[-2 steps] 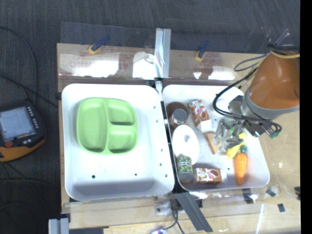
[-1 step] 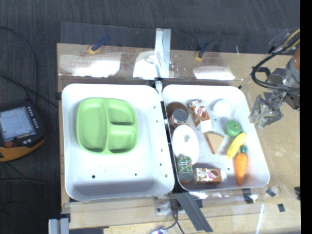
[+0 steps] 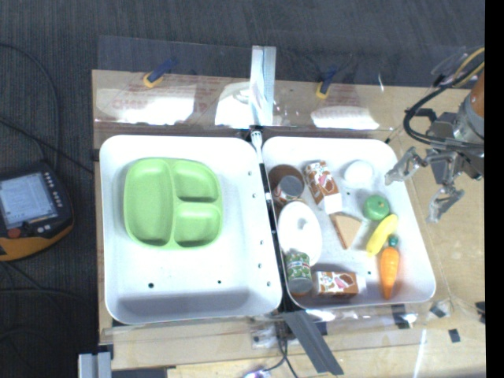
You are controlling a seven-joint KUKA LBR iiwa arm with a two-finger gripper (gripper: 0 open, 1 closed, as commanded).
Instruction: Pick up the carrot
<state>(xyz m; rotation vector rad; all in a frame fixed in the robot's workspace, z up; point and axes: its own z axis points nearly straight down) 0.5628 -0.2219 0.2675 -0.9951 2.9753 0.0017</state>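
Two white bins sit side by side on the table [image 3: 118, 85]. The arm is cut off at the picture's right edge, so little of it shows. Its hand [image 3: 431, 186] hangs just outside the right bin [image 3: 413, 290], past the far right corner, with its fingers [image 3: 442, 201] spread apart and holding nothing. Two brown snack boxes, one [image 3: 320, 181] near the far wall and one [image 3: 337, 283] near the front wall, have print too small to read. The small can [image 3: 298, 264] beside the front box has a label that is blurry too. The carrot [image 3: 389, 264] is orange with a green top. It lies in the right bin near its front right corner, just below the banana [image 3: 381, 233]. The left bin [image 3: 189, 290] holds a green plate [image 3: 171, 201].
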